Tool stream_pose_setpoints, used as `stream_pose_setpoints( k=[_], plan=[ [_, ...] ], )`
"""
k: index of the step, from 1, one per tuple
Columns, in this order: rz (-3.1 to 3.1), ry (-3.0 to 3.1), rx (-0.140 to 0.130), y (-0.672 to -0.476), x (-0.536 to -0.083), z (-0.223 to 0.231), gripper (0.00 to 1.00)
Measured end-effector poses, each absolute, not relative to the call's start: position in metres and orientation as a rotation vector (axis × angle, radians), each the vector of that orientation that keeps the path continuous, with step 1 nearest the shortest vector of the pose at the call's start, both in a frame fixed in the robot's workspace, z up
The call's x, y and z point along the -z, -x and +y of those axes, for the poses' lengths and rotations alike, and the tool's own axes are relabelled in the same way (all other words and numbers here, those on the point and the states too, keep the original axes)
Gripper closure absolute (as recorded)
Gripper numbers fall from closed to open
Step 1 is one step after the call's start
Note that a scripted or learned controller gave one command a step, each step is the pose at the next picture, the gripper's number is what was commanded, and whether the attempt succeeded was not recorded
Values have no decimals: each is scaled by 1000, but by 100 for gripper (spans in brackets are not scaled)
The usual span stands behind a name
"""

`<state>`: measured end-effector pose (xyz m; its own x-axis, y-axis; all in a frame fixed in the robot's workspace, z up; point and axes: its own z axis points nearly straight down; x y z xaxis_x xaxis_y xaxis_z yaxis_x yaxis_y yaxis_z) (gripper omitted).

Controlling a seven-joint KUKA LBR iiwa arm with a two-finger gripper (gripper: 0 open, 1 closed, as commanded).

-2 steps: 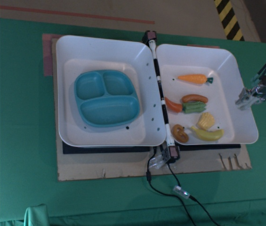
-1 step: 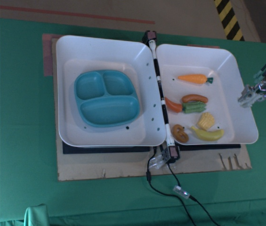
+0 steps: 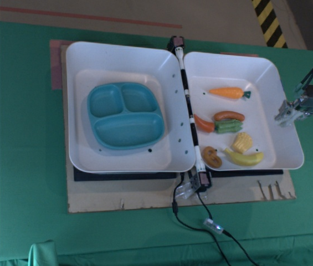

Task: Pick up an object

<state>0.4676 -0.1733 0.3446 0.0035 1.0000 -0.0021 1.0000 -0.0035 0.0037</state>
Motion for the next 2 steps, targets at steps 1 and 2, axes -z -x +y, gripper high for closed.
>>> stream_pose_setpoints(
  k=[1, 2],
  plan=[
    [2213, -2224, 0, -471, -335, -188, 100],
    [2212, -2222, -2, -468, -340, -187, 100]
  ],
)
